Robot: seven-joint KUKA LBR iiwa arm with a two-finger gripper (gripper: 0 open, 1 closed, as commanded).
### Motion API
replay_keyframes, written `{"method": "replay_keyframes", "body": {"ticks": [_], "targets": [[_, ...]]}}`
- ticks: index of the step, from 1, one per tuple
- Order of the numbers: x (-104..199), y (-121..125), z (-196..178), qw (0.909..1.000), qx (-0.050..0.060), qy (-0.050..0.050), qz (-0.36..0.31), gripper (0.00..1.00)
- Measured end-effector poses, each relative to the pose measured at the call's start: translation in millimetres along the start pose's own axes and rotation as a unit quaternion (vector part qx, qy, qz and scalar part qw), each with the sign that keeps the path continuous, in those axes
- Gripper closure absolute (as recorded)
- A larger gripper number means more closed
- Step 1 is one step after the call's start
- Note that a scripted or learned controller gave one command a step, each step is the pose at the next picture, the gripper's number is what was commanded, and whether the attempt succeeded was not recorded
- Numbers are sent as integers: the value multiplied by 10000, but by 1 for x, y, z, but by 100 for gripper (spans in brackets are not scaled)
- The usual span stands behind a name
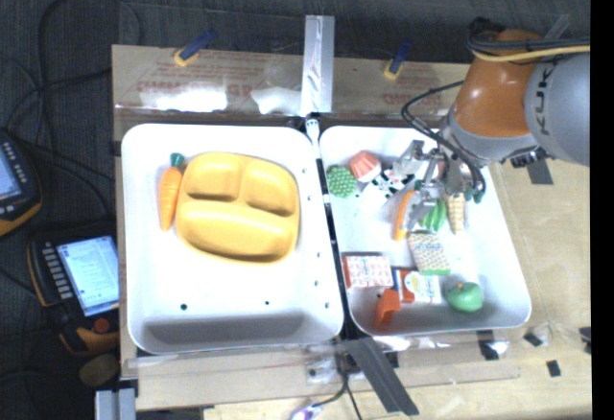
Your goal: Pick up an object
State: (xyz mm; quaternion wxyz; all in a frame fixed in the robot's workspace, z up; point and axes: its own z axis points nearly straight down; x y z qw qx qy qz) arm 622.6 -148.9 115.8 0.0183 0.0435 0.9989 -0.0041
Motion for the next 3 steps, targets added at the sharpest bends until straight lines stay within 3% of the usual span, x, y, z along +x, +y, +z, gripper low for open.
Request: {"method": "replay_keyframes", "body": {"ticks": [1, 2, 3], "targets": [[-22, 4, 5, 9995, -12, -34, 323, 0], [16, -15, 4, 9981, -14, -141, 596, 0], [51, -87, 4, 9997, 64, -89, 199, 0]]}}
